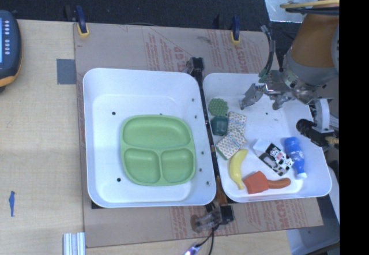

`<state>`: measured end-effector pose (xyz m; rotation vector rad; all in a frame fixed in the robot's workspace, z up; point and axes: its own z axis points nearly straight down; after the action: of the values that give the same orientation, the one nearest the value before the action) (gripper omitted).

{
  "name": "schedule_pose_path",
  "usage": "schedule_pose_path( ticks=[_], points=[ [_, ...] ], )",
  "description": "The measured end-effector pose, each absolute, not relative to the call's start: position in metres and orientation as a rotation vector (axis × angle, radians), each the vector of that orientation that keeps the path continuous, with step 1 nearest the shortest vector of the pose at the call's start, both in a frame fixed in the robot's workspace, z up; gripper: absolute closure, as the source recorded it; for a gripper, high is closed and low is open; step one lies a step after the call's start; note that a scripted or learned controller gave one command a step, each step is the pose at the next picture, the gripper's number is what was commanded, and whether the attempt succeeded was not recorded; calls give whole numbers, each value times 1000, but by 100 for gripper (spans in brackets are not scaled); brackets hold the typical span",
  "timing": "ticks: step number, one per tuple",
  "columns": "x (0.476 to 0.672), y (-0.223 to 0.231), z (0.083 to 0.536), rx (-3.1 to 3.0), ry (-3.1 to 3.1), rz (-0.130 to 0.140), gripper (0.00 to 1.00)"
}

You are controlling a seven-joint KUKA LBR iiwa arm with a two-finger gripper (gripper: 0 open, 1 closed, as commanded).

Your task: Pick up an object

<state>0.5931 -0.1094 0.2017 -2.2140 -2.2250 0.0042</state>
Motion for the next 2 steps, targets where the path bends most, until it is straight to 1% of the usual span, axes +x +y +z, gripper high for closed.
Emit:
schedule_pose_path(
  ticks=[1, 2],
  points=[
    [545, -92, 141, -2209, -2219, 13, 0],
    [544, -204, 90, -2225, -2215, 7, 0]
  ],
)
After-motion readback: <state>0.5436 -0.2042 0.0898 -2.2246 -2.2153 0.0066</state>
